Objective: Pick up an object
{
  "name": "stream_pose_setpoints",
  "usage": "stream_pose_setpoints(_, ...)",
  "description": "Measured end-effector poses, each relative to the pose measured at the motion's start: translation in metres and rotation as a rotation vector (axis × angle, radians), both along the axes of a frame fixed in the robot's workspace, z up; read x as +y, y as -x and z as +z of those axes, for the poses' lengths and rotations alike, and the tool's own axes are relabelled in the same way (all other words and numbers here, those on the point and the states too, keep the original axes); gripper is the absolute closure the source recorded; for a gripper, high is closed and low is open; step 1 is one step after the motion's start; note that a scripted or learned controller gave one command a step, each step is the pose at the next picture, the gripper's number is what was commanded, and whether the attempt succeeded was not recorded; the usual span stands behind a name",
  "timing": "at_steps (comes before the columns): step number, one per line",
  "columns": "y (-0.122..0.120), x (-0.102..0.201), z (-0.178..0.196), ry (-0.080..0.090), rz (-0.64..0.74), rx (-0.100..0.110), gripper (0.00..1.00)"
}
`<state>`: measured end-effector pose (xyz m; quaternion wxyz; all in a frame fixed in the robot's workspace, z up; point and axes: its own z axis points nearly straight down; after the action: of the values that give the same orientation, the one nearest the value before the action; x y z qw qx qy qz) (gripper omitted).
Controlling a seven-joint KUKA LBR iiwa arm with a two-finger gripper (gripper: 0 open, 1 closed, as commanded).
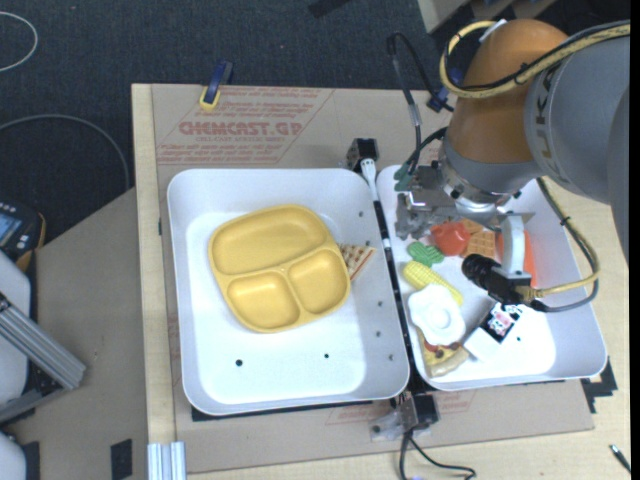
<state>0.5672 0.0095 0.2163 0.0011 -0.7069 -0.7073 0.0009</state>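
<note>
Over the right bin [575, 353], gripper [415, 218] hangs low beside the red toy [452, 236], evidently positioned for a grasp (finger state: cannot tell); yellow tray [280, 266] occupies the left bin [190, 268].

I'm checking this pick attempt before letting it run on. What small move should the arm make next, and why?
Probably a short straight descent. The claw hangs at the upper left of the right bin, above the red toy and green toy, and nothing shows between its fingers.
</note>
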Motion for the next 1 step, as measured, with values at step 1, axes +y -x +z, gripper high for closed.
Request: stream_pose_setpoints(1, -0.0105, -0.0007, 0.0180, 0.000, 0.001, -0.007, 1.00)
